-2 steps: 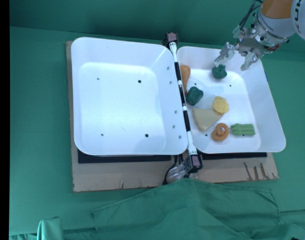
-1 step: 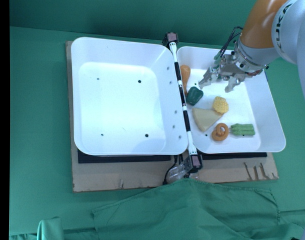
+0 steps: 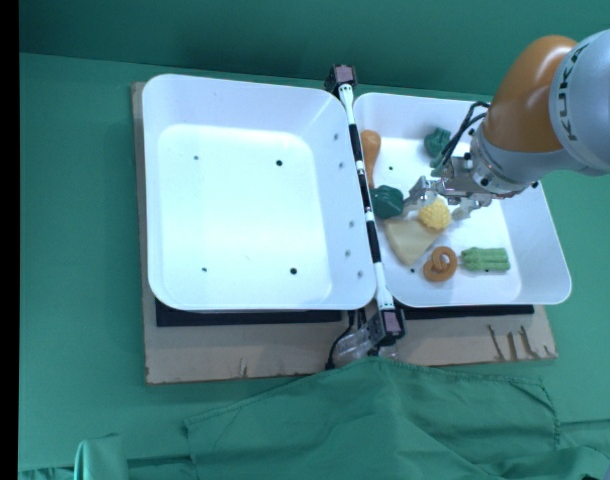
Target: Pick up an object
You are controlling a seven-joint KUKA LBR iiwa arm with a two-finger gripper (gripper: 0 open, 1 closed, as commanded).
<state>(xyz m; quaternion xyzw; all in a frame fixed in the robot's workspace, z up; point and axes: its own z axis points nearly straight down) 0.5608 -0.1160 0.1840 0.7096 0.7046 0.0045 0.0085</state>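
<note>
KUKA lettering partly readable on the grey arm (image 3: 585, 78) at right, gripper (image 3: 437, 200) low over yellow corn cob (image 3: 435, 214) mid right bin (image 3: 545, 268), finger state impossible to tell, green pepper (image 3: 387, 201), cheese wedge (image 3: 407, 238), pretzel (image 3: 441, 264) nearby, dark green item (image 3: 437, 141) half hidden.

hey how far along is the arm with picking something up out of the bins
Done: the arm has reached into the right bin, and the gripper sits low over the yellow corn piece. In hand: nothing visibly lifted; whether the corn is gripped cannot be told. Left: closing on an item and raising it. The green pepper, orange ring and green asparagus lie untouched.
</note>
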